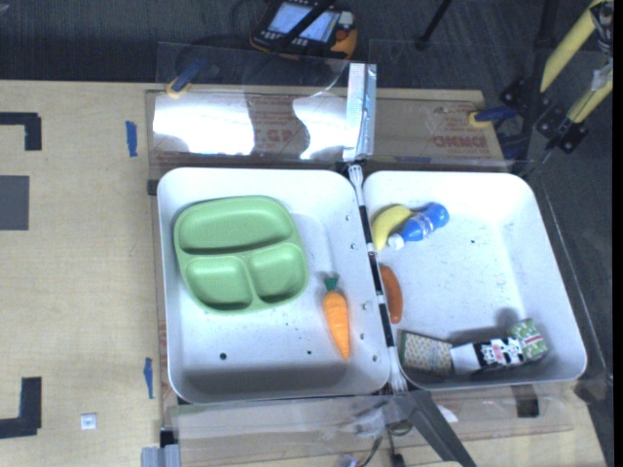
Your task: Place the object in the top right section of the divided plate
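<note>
Two white bins (255, 358) sit on a light wooden bench (78, 261) by a dark floor (97, 17), one holding the green plate (238, 251); I cannot tell if the gripper is open or closed.

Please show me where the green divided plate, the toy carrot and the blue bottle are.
green divided plate (237, 252): camera view, middle ridge.
toy carrot (338, 323): camera view, orange body.
blue bottle (424, 222): camera view, blue body.

The divided plate (237, 251) is pale green; both bins (467, 261) are white. The carrot (337, 321) is orange with a green top. A yellow banana (388, 223), a blue bottle (422, 222) — white-capped — and a black-and-white cow-patterned carton (501, 351). The table (78, 261) is light wood.
</note>
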### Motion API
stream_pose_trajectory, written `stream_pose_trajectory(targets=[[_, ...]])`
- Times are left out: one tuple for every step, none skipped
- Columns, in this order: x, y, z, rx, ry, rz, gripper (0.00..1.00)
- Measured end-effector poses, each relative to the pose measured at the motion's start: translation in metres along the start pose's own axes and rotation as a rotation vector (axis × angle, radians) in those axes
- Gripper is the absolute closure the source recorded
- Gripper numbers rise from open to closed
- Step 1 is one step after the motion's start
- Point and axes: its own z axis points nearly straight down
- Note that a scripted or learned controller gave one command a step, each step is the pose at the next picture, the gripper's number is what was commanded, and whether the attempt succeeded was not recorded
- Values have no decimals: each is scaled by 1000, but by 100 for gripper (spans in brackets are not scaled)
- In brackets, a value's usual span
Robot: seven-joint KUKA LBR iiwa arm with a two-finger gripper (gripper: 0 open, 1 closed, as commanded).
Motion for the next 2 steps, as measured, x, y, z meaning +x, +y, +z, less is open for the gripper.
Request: stream_pose_trajectory(targets=[[0, 0, 0, 0, 0, 0, 0], [0, 0, 0, 0, 0, 0, 0]])
